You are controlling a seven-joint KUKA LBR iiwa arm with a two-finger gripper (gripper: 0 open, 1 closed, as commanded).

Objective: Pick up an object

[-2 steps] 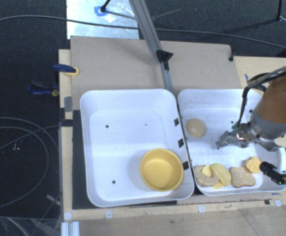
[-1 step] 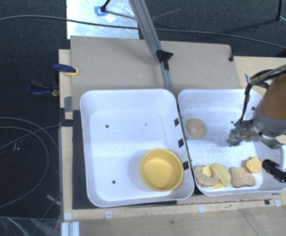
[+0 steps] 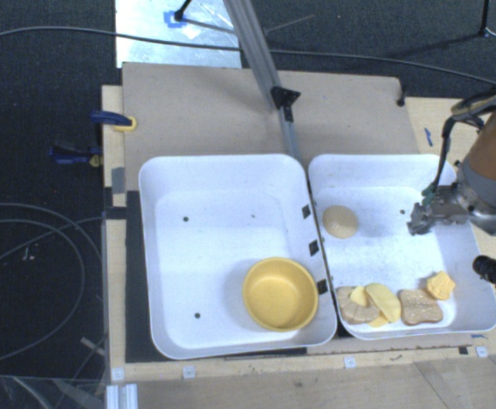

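My gripper hangs over the right side of the right bin, its dark fingers pointing left with nothing visible between them. A beige round bun lies near that bin's left wall, well to the gripper's left. Along the bin's front edge lie a bread slice, yellow pieces on another bread piece, and a small orange-yellow chunk. A yellow bowl sits in the front right corner of the left bin.
A slanted metal pole crosses the back of the bench and ends between the bins. A blue and yellow clamp grips the bench's left edge. Cables lie on the dark floor at left.
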